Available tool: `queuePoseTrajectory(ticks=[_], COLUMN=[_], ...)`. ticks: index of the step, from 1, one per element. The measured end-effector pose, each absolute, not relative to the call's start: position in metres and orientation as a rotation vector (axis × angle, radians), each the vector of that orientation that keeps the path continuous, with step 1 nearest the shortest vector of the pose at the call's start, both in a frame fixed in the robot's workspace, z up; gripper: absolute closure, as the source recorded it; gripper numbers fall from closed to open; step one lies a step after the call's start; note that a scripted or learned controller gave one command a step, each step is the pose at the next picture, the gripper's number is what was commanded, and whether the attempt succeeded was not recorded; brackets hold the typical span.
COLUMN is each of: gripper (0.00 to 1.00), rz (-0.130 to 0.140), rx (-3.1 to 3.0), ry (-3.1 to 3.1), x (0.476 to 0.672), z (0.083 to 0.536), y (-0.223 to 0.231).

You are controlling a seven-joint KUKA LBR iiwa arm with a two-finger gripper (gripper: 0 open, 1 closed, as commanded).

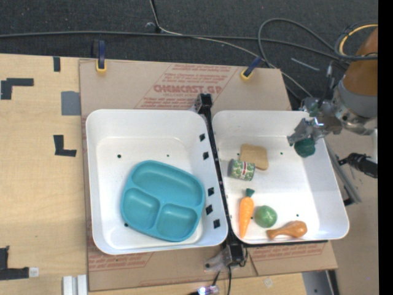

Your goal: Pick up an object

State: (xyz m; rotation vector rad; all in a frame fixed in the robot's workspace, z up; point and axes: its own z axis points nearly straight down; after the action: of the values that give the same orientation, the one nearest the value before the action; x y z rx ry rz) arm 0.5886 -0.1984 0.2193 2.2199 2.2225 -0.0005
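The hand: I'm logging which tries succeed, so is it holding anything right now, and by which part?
It looks so, though not certain: a dark green object sits at the tip of the hand above the right bin, gripped by its top.

My gripper (305,137) hangs over the right white bin's (319,183) far right rim, with what may be a small dark green object (304,147) at its fingers. In that bin, a tan bread slice (255,155) lies behind a green can (242,169); nearer sit an orange carrot (245,212), a green ball (265,216) and a tan drumstick (287,230). A blue divided plate (163,200) rests in the left white bin (98,165)
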Motion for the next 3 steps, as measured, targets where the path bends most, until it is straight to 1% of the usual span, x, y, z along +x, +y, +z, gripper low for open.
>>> queuePoseTrajectory(ticks=[1,2,3], gripper=[1.0,1.0,1.0], rz=[0.0,0.0,0.0], rx=[2.216,2.217,2.216], ry=[2.228,2.228,2.229], x=[0.604,0.604,0.617], z=[0.221,0.222,0.221], y=[-0.145,-0.101,-0.053])
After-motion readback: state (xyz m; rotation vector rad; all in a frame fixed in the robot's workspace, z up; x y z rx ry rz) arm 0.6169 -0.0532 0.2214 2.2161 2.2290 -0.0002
